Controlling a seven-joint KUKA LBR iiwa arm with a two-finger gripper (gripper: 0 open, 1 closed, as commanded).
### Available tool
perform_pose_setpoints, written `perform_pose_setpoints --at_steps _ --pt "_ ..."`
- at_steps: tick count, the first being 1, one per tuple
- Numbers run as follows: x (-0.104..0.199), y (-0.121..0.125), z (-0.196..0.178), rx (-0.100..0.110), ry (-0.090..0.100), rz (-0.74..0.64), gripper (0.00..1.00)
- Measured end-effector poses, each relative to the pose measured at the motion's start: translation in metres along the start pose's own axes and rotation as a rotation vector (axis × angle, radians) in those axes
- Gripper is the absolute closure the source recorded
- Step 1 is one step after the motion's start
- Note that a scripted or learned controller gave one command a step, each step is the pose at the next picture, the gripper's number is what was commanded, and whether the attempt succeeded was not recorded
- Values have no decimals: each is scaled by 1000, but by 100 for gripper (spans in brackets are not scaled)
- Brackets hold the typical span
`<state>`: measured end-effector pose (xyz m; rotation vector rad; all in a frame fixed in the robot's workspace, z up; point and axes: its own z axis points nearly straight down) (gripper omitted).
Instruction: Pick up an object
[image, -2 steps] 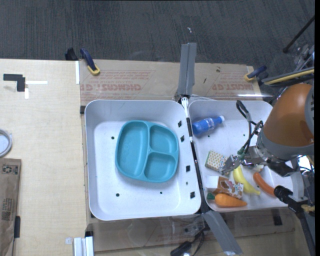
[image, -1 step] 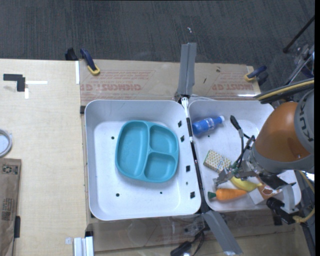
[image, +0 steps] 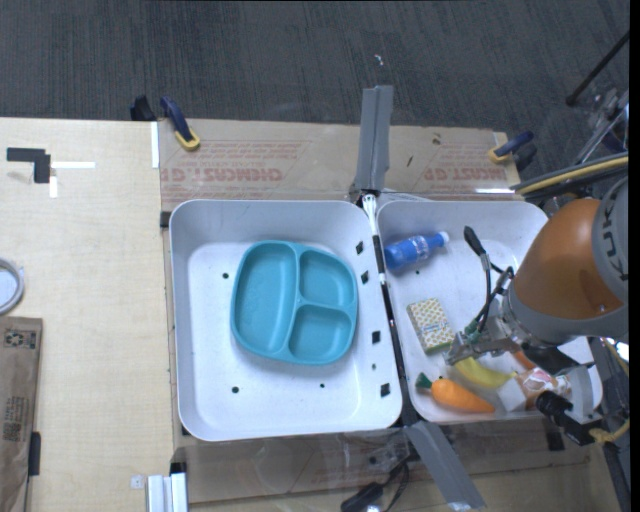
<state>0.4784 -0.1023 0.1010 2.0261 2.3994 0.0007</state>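
Observation:
My gripper (image: 468, 347) is low in the right bin (image: 455, 215), at the end of the grey arm with the orange band (image: 565, 262). It hovers just above a yellow banana (image: 481, 374) and just right of a small yellow-speckled box (image: 430, 323). An orange carrot (image: 461, 396) lies along the bin's front edge, below the banana. A blue bottle (image: 413, 249) lies on its side near the bin's back left. A red and white item (image: 537, 381) sits at the front right, partly hidden by the arm.
The left bin (image: 200, 330) holds a teal divided plate (image: 296, 301) in its middle. A grey divider post (image: 375, 140) stands behind the seam between the bins. Blue and yellow clamps (image: 180, 124) hold cardboard behind the bins.

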Motion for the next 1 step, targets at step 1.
perform_pose_setpoints --at_steps 1 --pt "34 58 -90 3 -1 119 100"
